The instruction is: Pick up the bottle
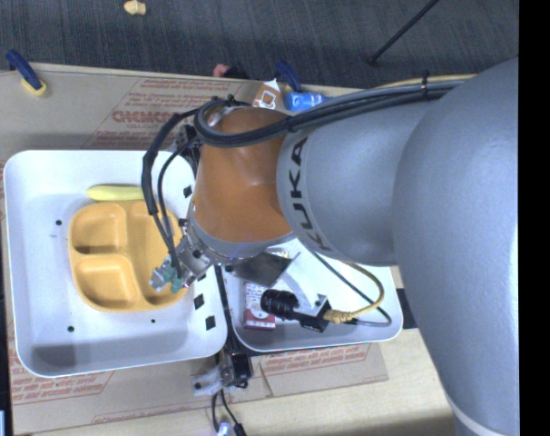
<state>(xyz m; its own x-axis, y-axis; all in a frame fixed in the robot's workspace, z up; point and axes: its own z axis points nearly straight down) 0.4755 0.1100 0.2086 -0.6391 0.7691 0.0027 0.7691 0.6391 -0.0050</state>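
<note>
My gripper [170,278] hangs low over the left bin [39,334], at the right rim of a yellow divided tray [112,257] that lies in it. A small greenish bit shows at the gripper's tip, too small to identify. The orange wrist band [239,184] and the grey arm [393,171] cover the wall between the bins and most of the right bin [384,327].
A pale yellow elongated object [116,192] lies along the far edge of the yellow tray. A red and white packet [259,305] lies in the near left corner of the right bin. Cardboard [121,107] lies under both bins, held by blue clamps [25,73].
</note>
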